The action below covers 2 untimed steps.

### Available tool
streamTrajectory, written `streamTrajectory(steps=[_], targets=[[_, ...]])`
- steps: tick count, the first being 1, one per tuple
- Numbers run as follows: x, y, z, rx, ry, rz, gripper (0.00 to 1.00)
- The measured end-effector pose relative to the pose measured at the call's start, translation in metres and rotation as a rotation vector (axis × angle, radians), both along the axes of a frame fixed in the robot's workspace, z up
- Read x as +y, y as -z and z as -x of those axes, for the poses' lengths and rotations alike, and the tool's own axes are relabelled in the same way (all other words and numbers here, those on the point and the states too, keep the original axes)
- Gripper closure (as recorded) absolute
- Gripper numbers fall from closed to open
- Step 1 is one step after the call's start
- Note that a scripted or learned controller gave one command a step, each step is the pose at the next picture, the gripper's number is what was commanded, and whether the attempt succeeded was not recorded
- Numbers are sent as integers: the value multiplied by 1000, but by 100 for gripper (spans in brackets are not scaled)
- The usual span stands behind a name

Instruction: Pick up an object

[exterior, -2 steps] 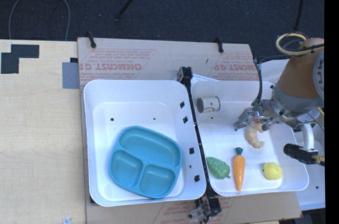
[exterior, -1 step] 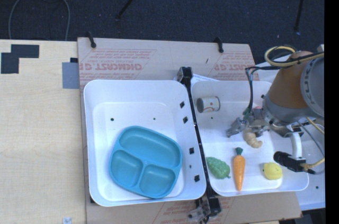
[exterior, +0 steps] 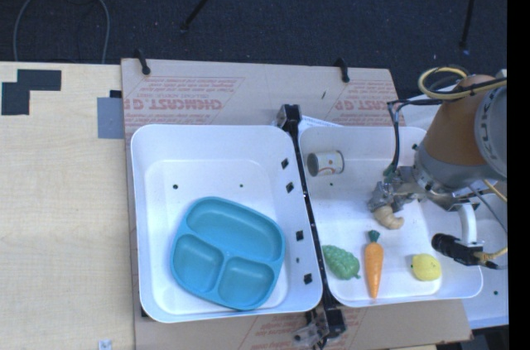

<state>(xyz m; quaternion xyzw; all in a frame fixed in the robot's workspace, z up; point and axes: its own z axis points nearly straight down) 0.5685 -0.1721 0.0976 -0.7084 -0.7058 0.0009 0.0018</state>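
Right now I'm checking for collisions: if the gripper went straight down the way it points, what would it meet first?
Most likely the small beige object directly under the gripper, then the right bin's floor. Depth is unclear from this slanted view.

My gripper [exterior: 389, 199] hangs over the right bin [exterior: 464, 290], near its middle. Touching it on the near side lies a small lumpy object [exterior: 386, 216]. Further toward the near edge lies a carrot [exterior: 373, 262], with a leafy vegetable [exterior: 340, 261] to its left and a lemon [exterior: 426, 267] to its right. Behind my gripper and to the left, a cup [exterior: 325, 163] lies on its side. Well to the left, past the divider, a divided tray [exterior: 228, 251] rests in the left bin [exterior: 157, 175].
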Motion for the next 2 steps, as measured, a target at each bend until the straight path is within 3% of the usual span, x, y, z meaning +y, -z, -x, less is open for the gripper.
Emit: streamTrajectory(steps=[2], targets=[[-1, -110, -7, -4, -5, 1, 100]])
